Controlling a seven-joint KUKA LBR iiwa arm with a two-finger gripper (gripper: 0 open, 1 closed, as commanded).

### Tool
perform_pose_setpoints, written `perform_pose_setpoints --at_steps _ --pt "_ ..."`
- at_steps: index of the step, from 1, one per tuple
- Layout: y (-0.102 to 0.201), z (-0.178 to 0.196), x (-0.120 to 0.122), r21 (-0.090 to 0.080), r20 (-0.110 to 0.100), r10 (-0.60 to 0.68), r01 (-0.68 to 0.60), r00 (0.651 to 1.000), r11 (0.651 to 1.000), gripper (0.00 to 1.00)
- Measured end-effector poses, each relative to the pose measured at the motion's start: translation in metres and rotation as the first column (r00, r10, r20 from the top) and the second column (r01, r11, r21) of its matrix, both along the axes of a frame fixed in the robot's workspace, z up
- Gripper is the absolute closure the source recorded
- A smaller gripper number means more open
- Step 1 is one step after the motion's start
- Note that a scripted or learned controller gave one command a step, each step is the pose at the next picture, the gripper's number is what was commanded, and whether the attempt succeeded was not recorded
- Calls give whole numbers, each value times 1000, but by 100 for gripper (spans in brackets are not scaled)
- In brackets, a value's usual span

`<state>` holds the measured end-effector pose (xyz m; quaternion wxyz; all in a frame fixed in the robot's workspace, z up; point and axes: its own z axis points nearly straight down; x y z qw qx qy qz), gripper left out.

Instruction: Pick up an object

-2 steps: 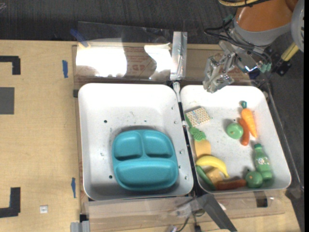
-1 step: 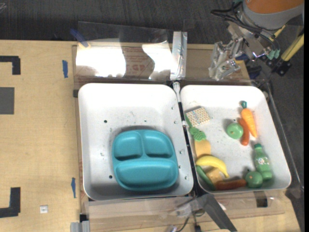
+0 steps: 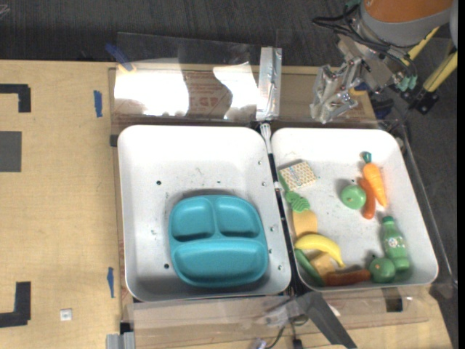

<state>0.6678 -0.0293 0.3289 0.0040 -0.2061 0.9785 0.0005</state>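
Your gripper (image 3: 336, 100) hangs at upper right, past the right bin's (image 3: 330, 142) far rim, fingers slightly parted and holding nothing. The toy carrot (image 3: 373, 182) lies near that bin's right wall (bare floor lies left of it); the banana (image 3: 320, 246) crowds the lower-left edge.

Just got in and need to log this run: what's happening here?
The grey arm's two-finger gripper hangs above the far edge of the right white bin, holding nothing. That bin holds toy food: an orange carrot, a green apple, a yellow banana. The left white bin holds a teal divided plate.
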Motion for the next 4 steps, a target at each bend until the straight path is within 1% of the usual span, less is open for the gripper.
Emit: perform_pose_setpoints --at_steps 1,2,3,4 --pt "5 -21 0 -1 -3 35 -35 999 999 100" --pt "-35 -5 0 -4 4 50 -50 999 999 100" --pt "-22 -64 -41 -2 -5 149 -149 989 989 100" --pt "-32 14 1 -2 7 55 -55 998 998 100"
